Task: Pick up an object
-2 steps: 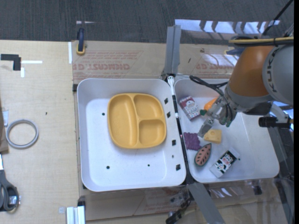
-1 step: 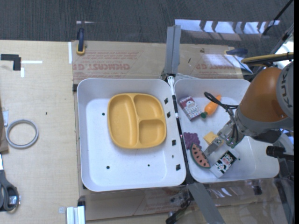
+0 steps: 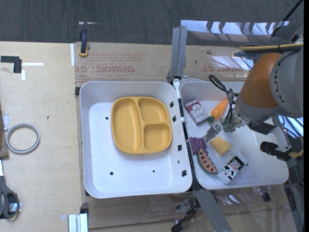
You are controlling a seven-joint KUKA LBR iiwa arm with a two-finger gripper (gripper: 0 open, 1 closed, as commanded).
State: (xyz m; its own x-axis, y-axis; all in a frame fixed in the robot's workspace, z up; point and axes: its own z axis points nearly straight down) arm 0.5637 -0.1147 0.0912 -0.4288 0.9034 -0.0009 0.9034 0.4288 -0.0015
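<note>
Gripper: the gripper (image 3: 216,129) sits low in the right bin (image 3: 270,175), at the end of the grey arm (image 3: 270,88) that comes in from three o'clock. I cannot tell how it is set, and nothing is visibly held.
Nearest thing: a yellow block (image 3: 220,145) lies just beside the tip at about five o'clock. It looks the likeliest target, though that is a judgement.
Other candidates: a purple piece (image 3: 196,143) lies at eight o'clock of the tip, a small red-and-white box (image 3: 196,111) at eleven o'clock, an orange piece (image 3: 218,109) at twelve o'clock, partly under the wrist.
Further out: a watermelon slice (image 3: 206,160) at seven o'clock and a black-and-white packet (image 3: 232,168) at five o'clock, both near the bin's front wall.
Left bin: the left bin (image 3: 96,178), at nine o'clock, bears a yellow divided plate (image 3: 141,124).
Progress: every object rests on a bin floor, so no pick is done. Closing on one thing and lifting it are both left.
</note>
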